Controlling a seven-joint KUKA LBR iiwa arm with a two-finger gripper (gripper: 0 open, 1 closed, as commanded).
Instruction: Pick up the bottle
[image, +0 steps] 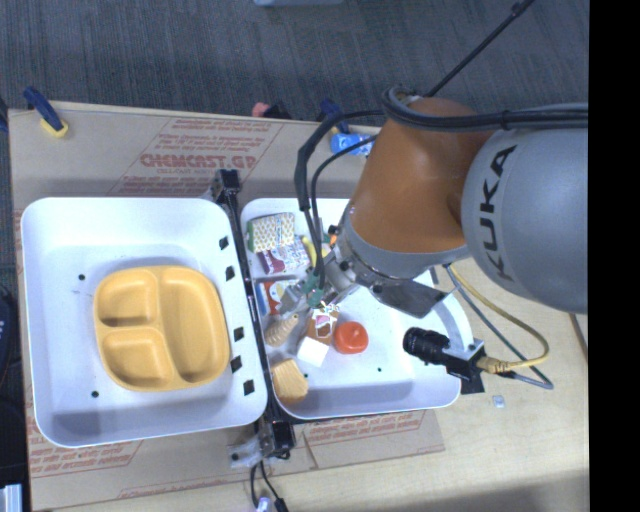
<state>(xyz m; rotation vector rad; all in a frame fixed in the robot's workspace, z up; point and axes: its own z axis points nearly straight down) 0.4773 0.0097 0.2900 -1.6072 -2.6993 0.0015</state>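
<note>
Smooth, glossy white plastic is seen in the bins (60, 400); the yellow tray (160, 325) inside the left one looks matt plastic.

Grey arm (530, 220) with black "KUKA" lettering, broad orange band (415, 180), black cables (320, 170) looped beside it.

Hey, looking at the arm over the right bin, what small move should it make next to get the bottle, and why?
Probably a short straight descent: the gripper hangs above the cluttered left part of the right white bin, close over the small bottle with the orange-red cap, with nothing visibly between its fingers.
</note>
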